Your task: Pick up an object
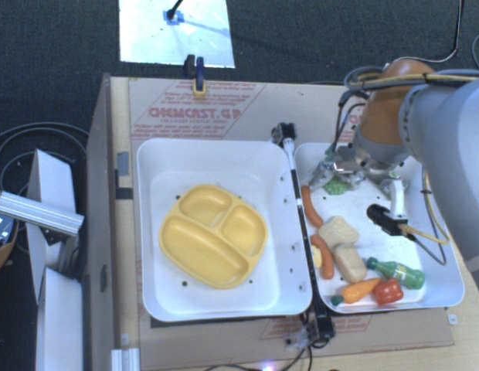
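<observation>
My gripper [349, 173] reaches down into the back of the right bin [448, 284], just above a small green leafy item [337, 185]. In front of it lie an orange sausage [310, 204], a pale bread piece [337, 229], a second orange sausage [323, 254] and a beige block [350, 263]. Along the bin's front sit a green bottle [395, 270], a carrot [360, 290] and a red pepper [388, 292]. Nothing is visibly held.
The left bin [158, 168] holds a yellow divided plate [213, 235]. A ridge with a black clamp [284, 134] separates the two bins. The grey arm [448, 130] covers the right bin's back right corner.
</observation>
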`<state>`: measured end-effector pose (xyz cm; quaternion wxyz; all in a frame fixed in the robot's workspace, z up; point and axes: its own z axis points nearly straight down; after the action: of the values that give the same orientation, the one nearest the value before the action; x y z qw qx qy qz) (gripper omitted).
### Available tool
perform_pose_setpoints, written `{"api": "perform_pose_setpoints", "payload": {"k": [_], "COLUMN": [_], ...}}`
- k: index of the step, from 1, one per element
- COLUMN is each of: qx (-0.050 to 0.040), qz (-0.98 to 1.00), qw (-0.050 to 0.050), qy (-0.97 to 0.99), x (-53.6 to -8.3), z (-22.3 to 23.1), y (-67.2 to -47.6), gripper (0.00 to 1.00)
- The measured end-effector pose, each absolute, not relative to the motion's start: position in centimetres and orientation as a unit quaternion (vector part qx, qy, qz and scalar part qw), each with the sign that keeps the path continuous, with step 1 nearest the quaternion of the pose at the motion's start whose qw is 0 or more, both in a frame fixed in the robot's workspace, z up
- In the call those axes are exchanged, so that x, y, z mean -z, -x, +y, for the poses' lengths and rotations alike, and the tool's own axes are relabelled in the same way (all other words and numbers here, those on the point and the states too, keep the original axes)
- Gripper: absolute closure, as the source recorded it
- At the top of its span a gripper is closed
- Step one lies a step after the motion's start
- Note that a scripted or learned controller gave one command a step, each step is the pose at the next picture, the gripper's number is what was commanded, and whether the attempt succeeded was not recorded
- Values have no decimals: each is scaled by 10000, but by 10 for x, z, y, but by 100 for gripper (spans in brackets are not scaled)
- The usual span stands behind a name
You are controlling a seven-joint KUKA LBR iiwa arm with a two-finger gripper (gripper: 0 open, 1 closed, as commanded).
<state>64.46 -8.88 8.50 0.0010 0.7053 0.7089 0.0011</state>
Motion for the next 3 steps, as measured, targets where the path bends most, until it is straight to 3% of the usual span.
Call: {"api": "perform_pose_setpoints", "payload": {"k": [1,2,3], "qx": [-10,-11,-17], "qz": [7081,7089,7098], "qw": [16,7,24], "qy": [-7061,-7053,-7044], "x": [-92,-85,-96], "z": [-112,-82,-82], "y": [-669,-669,-670], "gripper": [0,0,100]}}
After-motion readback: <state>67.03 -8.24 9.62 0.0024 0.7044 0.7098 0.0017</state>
